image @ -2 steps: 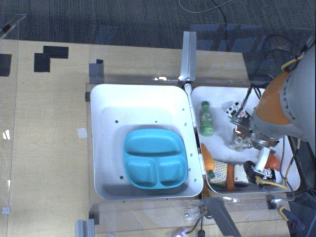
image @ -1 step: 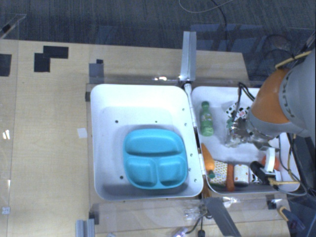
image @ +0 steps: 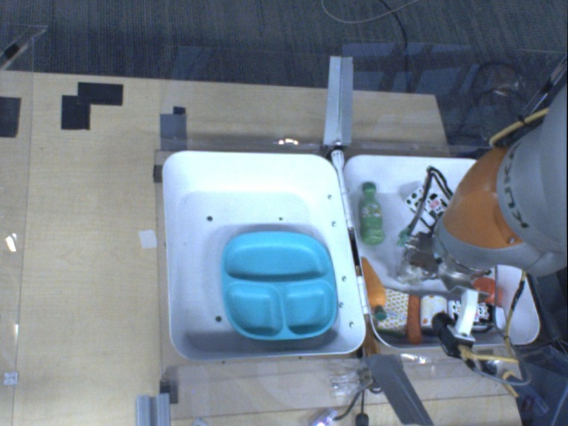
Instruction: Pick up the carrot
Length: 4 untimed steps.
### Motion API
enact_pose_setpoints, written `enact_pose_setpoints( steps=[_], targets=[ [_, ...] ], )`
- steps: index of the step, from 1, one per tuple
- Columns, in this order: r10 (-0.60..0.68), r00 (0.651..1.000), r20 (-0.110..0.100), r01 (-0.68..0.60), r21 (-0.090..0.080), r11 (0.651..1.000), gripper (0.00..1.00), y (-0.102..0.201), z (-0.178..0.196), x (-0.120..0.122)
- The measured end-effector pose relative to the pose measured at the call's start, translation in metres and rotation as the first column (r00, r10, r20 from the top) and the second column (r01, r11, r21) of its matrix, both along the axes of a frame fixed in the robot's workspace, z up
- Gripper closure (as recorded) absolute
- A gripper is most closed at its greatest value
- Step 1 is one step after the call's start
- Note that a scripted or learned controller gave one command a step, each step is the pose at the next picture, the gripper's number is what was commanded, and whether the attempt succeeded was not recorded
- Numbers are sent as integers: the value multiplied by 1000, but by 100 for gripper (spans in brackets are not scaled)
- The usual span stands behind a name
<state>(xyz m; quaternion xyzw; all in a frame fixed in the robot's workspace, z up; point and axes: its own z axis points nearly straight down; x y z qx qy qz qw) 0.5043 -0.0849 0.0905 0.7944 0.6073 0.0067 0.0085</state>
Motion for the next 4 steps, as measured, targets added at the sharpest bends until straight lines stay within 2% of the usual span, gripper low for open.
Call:
enact_pose_setpoints(
  steps=[1, 2, 3, 4],
  targets=[
    [324, 946, -22, -324, 6, 946, 100, 64, 92, 8],
    [552, 833, -24, -552, 7, 834, 100, 116, 91, -18],
    [178, 984, -23, -178, 4, 984, 100, 36, 168, -17],
    [463, 886, -25, -463, 7, 886, 100, 81, 91, -18]
  ],
)
